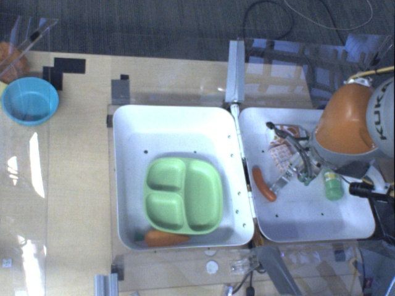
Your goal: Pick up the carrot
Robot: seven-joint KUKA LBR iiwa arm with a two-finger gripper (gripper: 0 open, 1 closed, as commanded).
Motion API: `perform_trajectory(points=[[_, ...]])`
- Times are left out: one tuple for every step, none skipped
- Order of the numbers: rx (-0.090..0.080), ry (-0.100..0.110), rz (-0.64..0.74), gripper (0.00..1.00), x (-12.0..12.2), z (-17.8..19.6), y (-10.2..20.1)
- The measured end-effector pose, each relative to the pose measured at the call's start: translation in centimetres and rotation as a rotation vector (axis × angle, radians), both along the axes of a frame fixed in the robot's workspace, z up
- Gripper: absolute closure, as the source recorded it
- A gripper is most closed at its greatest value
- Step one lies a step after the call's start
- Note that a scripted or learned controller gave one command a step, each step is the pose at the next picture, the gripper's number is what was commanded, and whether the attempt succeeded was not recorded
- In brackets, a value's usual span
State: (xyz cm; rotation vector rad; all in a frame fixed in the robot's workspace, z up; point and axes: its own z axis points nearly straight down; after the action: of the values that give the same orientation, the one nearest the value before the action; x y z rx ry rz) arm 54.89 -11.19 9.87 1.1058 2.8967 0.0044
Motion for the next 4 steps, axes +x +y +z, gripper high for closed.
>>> perform_trajectory(points=[[0.017,0.028,-0.02,0.0,1.3,6.1,10.1],[0.008,0.032,0.236,0.0,-6.0,8.7,16.3],[0.001,0.032,0.572,0.0,-6.0,8.7,21.4],[-0.007,0.02,0.8,0.0,-5.6,0.5,23.1]])
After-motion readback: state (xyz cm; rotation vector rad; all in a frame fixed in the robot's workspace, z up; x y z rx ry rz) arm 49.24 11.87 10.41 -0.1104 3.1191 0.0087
